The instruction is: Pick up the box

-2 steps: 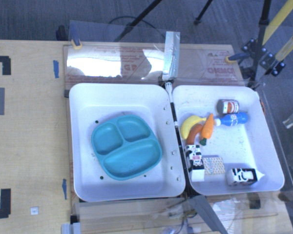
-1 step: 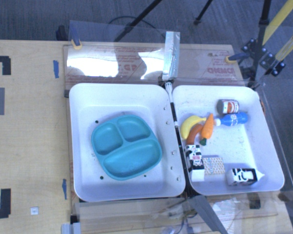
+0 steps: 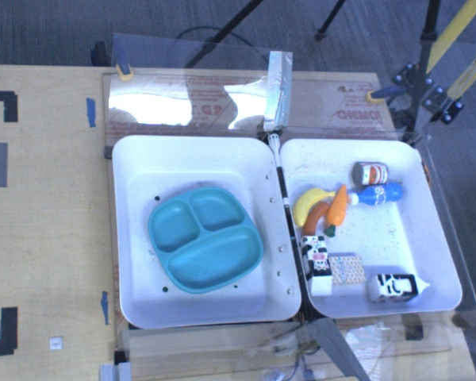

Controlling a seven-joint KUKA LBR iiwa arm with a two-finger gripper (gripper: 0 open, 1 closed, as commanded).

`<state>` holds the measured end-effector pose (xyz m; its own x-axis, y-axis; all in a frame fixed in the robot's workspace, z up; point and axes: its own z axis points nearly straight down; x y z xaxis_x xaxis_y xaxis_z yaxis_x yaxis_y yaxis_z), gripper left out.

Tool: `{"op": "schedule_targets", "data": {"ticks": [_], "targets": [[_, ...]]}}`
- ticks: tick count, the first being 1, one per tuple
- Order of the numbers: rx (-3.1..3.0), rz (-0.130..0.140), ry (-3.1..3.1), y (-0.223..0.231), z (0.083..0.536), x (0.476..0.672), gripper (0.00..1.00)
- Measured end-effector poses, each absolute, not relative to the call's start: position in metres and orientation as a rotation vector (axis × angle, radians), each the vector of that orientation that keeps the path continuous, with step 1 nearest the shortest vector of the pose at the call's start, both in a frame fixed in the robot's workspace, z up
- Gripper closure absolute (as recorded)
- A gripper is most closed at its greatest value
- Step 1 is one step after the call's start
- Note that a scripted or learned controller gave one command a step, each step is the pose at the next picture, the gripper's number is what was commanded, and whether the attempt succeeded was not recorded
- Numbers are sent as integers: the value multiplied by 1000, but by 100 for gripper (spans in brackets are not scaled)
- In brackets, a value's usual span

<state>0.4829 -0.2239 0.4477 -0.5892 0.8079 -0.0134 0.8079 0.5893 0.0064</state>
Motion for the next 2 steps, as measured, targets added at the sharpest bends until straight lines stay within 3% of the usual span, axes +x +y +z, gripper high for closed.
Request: {"op": "schedule_targets", "data": {"ticks": [1, 2], "targets": [[1365, 0, 2827, -223, 418, 481, 100], [1362, 0, 2819, -223, 429, 482, 100]]}}
